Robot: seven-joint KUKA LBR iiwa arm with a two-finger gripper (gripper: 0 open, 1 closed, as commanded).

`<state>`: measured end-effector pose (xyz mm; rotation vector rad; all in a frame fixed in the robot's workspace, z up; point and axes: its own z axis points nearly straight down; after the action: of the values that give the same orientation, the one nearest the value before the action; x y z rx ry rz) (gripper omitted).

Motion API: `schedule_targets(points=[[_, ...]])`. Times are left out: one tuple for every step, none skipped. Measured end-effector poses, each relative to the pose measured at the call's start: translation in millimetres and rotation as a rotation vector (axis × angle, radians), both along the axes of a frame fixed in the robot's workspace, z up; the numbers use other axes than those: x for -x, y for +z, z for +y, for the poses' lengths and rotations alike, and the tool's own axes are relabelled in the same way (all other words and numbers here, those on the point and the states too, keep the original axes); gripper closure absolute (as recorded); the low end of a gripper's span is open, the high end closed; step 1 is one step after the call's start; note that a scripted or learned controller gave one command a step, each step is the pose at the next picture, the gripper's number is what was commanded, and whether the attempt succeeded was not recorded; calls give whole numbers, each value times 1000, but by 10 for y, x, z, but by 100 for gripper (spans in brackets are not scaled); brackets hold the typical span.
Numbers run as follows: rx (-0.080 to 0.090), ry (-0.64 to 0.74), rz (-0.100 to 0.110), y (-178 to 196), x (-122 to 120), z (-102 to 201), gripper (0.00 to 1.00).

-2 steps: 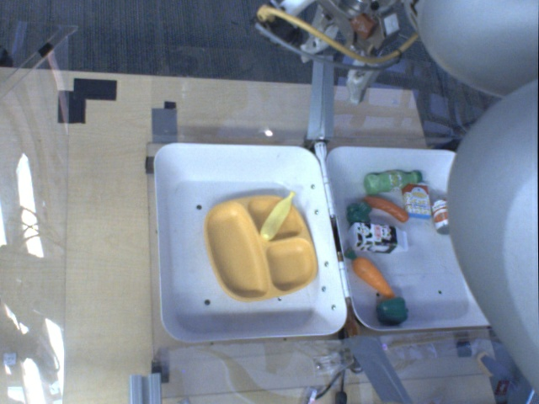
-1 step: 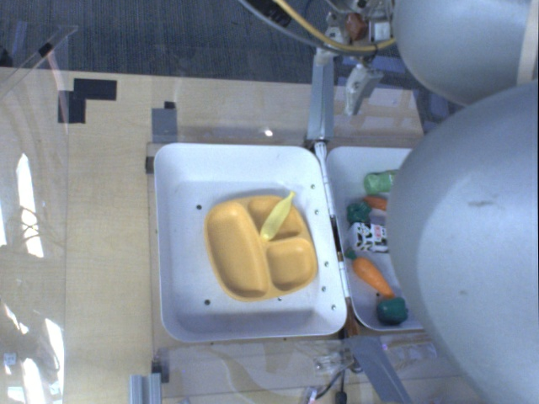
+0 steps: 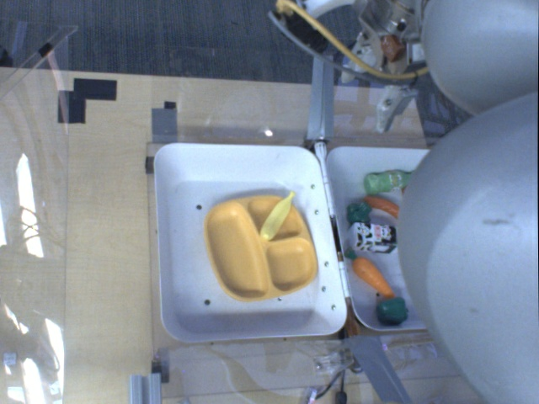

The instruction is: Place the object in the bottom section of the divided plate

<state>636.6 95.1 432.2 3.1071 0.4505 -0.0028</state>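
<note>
Two white bins sit side by side on a pale wooden bench [image 3: 101,225], parted by a thin rail. In the left bin [image 3: 181,310] lies a yellow divided plate [image 3: 229,289], a little right of the bin's middle and turned at a slight angle. It has one long section [image 3: 232,247] on its left side and two smaller ones on its right, an upper section [image 3: 263,206] and a lower section [image 3: 290,261]. The object [image 3: 278,215], a slim pale-yellow piece with pointed ends, lies at a slant over the upper section: its upper tip points toward the plate's far right rim, and its lower end rests about where the dividers meet. It does not reach into the lower section. The right bin [image 3: 337,171] holds a green bottle [image 3: 386,180] near its far side, an orange carrot [image 3: 383,206] just below it, a black-and-white spotted item [image 3: 373,238], a second carrot [image 3: 372,276] and a dark green piece [image 3: 392,310] nearest the camera. The grey arm [image 3: 480,251] looms large over the right side and covers much of that bin. At the top, beyond the bins, sits a cluster of yellow cable [image 3: 337,45] and fittings, with the gripper [image 3: 389,99] apparently below it, well apart from the plate; whether the pincer is spread or pressed together I cannot tell
</note>
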Motion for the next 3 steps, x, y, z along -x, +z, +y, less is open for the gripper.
schedule_targets(points=[[2, 60, -1, 2, -256, -154, 0], [2, 32, 0, -2, -271, -569, 0], [2, 14, 1, -3, -253, -707, 0]])
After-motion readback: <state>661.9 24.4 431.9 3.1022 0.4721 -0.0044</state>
